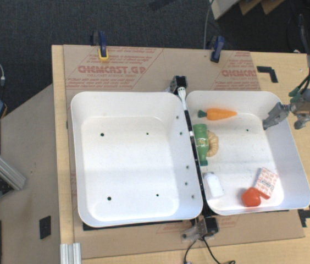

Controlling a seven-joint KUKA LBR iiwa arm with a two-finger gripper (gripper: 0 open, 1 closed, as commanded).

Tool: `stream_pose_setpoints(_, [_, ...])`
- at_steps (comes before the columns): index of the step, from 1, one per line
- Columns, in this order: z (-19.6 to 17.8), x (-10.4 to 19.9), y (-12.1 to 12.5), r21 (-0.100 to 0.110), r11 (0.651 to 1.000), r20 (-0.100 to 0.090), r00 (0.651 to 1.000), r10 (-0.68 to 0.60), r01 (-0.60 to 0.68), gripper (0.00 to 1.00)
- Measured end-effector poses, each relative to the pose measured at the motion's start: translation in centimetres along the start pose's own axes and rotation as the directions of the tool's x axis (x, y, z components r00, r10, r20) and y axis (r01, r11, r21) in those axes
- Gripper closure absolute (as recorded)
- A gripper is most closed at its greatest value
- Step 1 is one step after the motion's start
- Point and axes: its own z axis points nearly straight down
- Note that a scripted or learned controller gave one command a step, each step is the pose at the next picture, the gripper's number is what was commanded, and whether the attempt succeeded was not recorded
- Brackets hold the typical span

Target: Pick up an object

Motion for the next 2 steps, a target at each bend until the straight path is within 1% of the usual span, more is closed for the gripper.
stream_pose_setpoints(1, [-12.3,-5.2,-6.0,-0.014,1.0,0.008,1.0,0.007,-0.007,0.0])
stream_pose_setpoints(2, [-14.3,3.3,-5.7,-0.006,1.0,0.001,1.0,-0.008,0.008,0.0])
